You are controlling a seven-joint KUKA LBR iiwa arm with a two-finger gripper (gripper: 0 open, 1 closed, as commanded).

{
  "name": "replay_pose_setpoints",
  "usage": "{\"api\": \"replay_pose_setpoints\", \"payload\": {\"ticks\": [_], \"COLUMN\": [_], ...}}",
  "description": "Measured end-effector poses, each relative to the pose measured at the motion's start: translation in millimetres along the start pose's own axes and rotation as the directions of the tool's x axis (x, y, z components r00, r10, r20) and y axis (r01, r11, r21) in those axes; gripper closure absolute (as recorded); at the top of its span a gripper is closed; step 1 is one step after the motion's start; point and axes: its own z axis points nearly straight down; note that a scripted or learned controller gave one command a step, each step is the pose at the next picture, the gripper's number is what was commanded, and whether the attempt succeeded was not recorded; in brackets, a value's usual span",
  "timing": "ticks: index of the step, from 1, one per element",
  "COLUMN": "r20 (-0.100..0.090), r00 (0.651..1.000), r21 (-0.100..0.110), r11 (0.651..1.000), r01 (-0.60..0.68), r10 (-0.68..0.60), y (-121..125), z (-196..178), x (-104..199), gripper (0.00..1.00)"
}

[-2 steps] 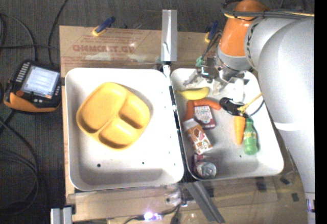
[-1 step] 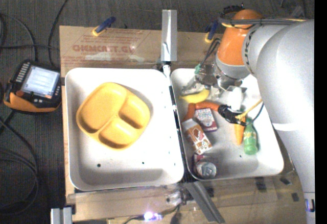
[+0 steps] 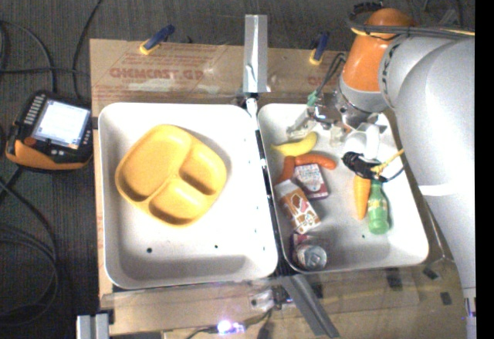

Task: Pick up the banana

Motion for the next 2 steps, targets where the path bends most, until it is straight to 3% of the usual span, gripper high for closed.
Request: {"api": "replay_pose_setpoints", "payload": {"ticks": [1, 2], "r20": [0.008, -0.002], "r00": [0.999, 1.000], "r21": [-0.005, 0.002], "r11": [0.999, 1.000], "r01": [0.046, -0.007], "r10": [-0.045, 0.007], "y": [-16.0, 1.6], "z": [-0.4, 0.1], "x": [17.0, -9.7], "gripper": [0.00, 0.00]}}
